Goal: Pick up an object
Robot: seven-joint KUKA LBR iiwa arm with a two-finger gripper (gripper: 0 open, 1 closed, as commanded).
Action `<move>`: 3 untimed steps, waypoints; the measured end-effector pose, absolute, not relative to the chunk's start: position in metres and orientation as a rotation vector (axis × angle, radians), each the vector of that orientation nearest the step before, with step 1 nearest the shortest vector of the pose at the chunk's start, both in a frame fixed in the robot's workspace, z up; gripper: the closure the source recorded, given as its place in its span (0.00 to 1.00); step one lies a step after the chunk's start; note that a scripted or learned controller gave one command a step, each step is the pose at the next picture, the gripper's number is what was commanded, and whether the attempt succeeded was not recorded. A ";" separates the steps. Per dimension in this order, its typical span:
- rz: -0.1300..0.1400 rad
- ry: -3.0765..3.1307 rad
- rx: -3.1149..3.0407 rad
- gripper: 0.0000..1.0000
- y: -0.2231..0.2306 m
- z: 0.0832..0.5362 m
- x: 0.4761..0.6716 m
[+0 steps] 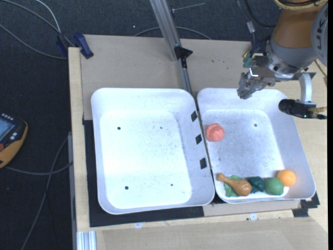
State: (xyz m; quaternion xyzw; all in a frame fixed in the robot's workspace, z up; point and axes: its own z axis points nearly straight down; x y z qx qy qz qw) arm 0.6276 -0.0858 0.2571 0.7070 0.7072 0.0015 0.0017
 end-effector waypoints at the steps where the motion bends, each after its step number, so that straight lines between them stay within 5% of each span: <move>1: 0.002 2.226 2.218 1.00 -0.041 0.258 0.613; 3: 0.003 2.228 2.216 1.00 0.062 0.250 0.602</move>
